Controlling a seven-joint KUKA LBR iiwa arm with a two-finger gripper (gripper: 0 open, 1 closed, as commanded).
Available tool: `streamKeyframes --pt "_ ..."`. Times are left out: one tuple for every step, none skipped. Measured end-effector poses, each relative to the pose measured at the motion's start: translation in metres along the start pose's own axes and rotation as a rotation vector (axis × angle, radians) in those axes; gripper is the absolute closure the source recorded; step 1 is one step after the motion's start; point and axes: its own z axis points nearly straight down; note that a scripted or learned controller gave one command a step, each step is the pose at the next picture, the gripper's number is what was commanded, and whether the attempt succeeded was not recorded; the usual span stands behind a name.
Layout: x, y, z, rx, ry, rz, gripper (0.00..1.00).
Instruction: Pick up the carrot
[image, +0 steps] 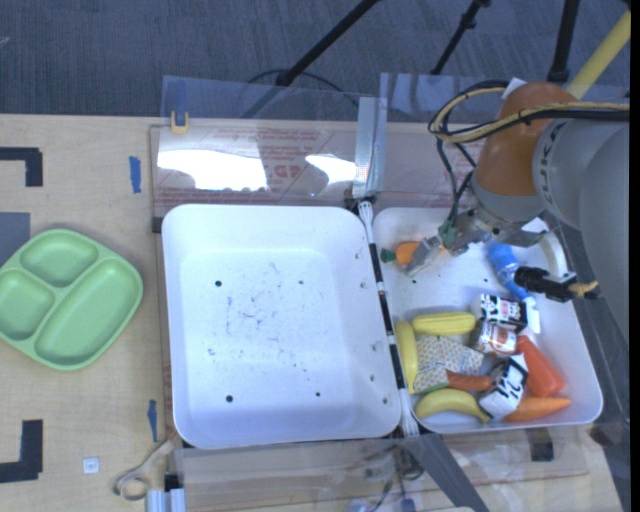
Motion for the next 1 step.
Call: streamKeyframes --pt "-0.0120 -0.0004 -0.1064 -0.007 -0.003 -0.093 0.00"
